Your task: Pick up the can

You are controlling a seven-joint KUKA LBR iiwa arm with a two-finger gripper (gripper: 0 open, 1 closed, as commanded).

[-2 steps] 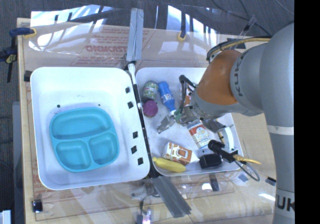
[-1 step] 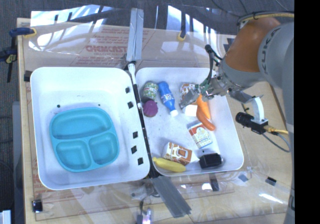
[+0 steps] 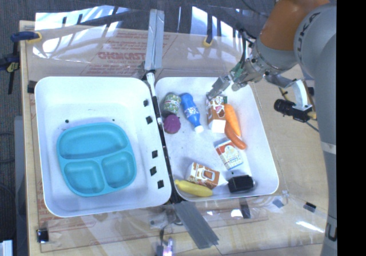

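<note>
On the table, the left white bin (image 3: 46, 135) holds a light blue plastic tray with three compartments (image 3: 96, 158), lying flat toward its front. Just right of the divider, in the right white bin (image 3: 266, 152), the small greenish printed can (image 3: 171, 103) lies near the back left, with a purple round fruit (image 3: 172, 124) touching its near end. Beside the can lies a blue bottle with a white cap (image 3: 191, 111), tilted. Farther front sit a brown-and-white carton (image 3: 202, 175) and a yellow banana (image 3: 194, 188) along the front wall. In the middle right, a brown small carton (image 3: 217, 115) stands against an orange carrot (image 3: 233, 126); below them lie a white-and-red packet (image 3: 230, 154) and a black block (image 3: 240, 183). The tool (image 3: 218, 89) hangs over the back of the right bin, just above the brown carton, well apart from the can; whether it is parted or closed cannot be told.
</note>
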